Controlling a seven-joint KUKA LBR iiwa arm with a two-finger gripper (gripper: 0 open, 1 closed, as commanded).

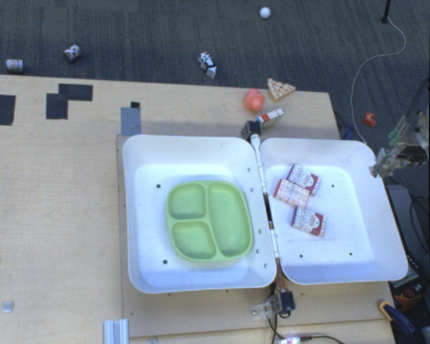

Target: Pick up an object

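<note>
At the far left, on the dark carpet beyond the bench, lie a small grey can (14,65) and a crumpled silver scrap (72,52). The wooden bench (60,222) carries black tape patches (67,99) near its far left edge and a grey block (131,121) just behind the left bin. A black-and-white scrap (208,64) sits on the carpet further right.

The left bin (144,269) holds a light green divided tray (209,220), lying flat near the bin's middle, with two smaller compartments on its left and one long compartment on its right.

Behind the seam between the bins, on the bench's far edge, rest an orange-red ball (254,100), a pizza-slice toy (281,88) and a small red-and-white tube (272,117). A white ball (265,12) lies far back on the carpet.

The right bin (349,265) holds three red-and-white packets: one (303,179) at the far side, a second (291,193) touching it just nearer and to the left, and a third (309,221) a little apart, nearer still. All three lie flat on the bin floor, left of its centre.

At the right edge, the gripper (384,166) hangs beside the right bin's far right corner, well apart from the packets. It grasps nothing; whether its claw is released or clenched I cannot tell.
</note>
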